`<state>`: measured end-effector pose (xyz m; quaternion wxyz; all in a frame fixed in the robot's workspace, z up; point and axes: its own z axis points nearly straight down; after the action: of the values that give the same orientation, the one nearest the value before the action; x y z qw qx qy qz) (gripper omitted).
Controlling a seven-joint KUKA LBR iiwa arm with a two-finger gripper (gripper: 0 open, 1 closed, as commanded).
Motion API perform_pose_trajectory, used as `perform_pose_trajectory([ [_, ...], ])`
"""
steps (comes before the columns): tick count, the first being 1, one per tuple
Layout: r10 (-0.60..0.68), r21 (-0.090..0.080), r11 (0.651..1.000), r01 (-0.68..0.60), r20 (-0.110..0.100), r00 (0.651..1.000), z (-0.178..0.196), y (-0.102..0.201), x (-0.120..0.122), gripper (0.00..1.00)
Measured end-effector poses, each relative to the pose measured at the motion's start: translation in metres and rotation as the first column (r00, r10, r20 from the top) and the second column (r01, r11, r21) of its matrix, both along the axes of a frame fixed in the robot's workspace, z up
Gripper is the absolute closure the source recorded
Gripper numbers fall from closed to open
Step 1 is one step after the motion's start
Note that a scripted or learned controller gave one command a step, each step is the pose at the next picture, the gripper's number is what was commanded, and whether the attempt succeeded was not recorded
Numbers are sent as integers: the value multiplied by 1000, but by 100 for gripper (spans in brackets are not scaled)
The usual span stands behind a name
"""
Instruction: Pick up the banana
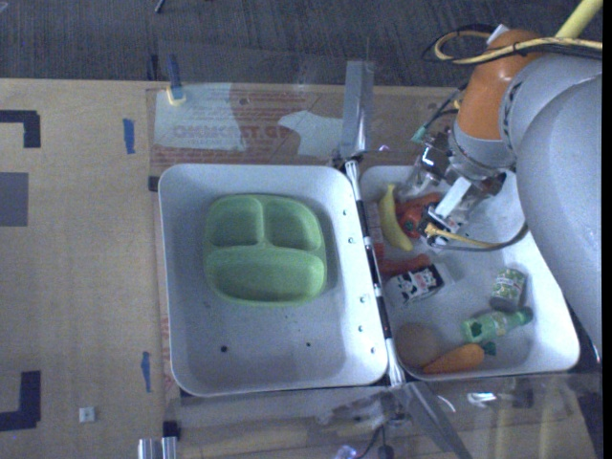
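The banana (pixel 391 220) lay in the right bin (pixel 550 352), against the wall it shares with the left bin (pixel 182 256), a red item (pixel 411 218) touching its far side. The hand (pixel 432 208) hovered just beside that red item; whether it was clenched or released could not be told. The banana looked light, curved and soft enough to bruise, so a gentle grip across its middle seemed best.

Gripper (pixel 421 208) beside banana (pixel 391 220) (right bin (pixel 555 338)), green tray (pixel 265 249) left
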<state>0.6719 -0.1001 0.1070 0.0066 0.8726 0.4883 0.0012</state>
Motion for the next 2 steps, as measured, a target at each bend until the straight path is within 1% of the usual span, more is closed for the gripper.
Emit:
perform_pose_trajectory([
  [1,-9,10,1000,9,-9,1000,78,50,-26,0],
  [2,53,4,999,-53,16,998,8,13,-30,0],
])
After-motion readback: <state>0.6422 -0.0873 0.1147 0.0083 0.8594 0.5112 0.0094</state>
